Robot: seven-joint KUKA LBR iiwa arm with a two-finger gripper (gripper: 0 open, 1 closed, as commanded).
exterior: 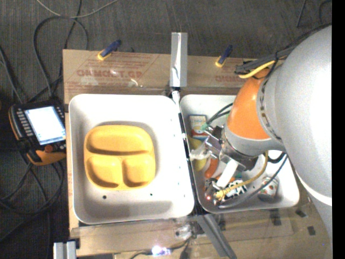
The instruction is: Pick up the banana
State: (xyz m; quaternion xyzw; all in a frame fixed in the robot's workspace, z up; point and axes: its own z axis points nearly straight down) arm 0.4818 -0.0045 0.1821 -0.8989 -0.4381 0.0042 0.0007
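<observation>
banana: I believe it is the pale yellow thing (198, 156) in the right bin (288, 197), close against that bin's left wall. The arm hides part of it, so I am not fully sure.
jaws: they are low in the right bin, just beside the banana, under the wrist. I cannot tell if they are spread or pressed together, and I see nothing held between them.
arm: the arm (247, 124) reaches in from the right and covers the middle of the right bin.
neighbours: a red-orange thing (211, 169) lies just beside the banana, on the near side. A small printed box (198, 124) lies beyond it, toward the far wall.
left bin: the left bin (81, 198) holds one yellow tray (121, 155) with three compartments, well apart from the banana.
bench: the bench (124, 72) carries both bins side by side.
risk, wall: the banana sits so close to the wall that one jaw may find no room and land on the rim.
risk, clutter: the jaws may close on the red-orange thing instead, because it is so near.
risk, shape: a curved, smooth banana can turn or slip out if pinched near its end.
risk, view: the arm blocks my sight, so I might judge a failed grasp as a good one.
</observation>
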